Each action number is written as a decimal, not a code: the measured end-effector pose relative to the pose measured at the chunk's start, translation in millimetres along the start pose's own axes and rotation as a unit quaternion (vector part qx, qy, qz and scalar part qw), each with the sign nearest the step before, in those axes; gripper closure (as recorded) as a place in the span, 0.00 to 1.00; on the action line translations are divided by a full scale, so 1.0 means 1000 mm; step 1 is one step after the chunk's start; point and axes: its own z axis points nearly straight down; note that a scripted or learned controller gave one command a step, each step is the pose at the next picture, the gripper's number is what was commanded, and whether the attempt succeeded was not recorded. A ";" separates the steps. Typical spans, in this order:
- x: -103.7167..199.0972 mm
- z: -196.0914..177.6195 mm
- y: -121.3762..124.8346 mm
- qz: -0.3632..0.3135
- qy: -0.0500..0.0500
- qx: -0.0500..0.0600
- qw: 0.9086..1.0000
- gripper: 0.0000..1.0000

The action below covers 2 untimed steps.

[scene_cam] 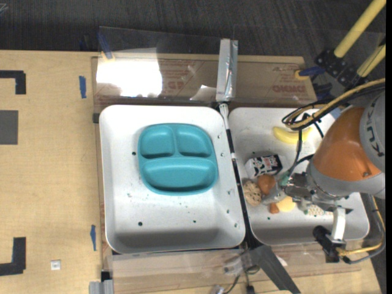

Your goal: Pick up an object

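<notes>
Dark carpet lies behind a light plywood desk (pixel 49 182), which carries black angle marks and blue tape tabs at its left side. The landmark is the divider (pixel 236 182) where the two white bins meet. Left of the divider sits the left bin (pixel 122 219), holding a teal three-compartment tray (pixel 177 158) that lies flat, near the bin's centre. Behind both bins a clear plastic sheet (pixel 159 72) stands over printed cardboard; glare washes out its left part.

Right of the divider is the right bin (pixel 257 124). Just beside the divider lie a speckled tan object (pixel 252 192), a black-and-white carton (pixel 264 163) and a brownish round object (pixel 266 184); their exact nature is hard to make out. Further right lies a small orange piece (pixel 280 206), and toward the back of the bin a yellow banana-like object (pixel 288 135), partly crossed by cables (pixel 306 118).

The arm (pixel 349 155), orange-banded, covers the right part of the right bin and is cut off at the frame edge. The gripper (pixel 300 192) hangs low among the small objects, near the orange piece; whether the jaws are open or closed cannot be told, as the wrist hides them, and no object is seen between them. Yellow bars (pixel 364 17) cross the upper right corner.
</notes>
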 end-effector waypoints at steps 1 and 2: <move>-0.002 -0.008 0.002 0.002 -0.003 -0.003 1.000 1.00; 0.043 -0.163 0.035 0.023 -0.002 -0.002 1.000 1.00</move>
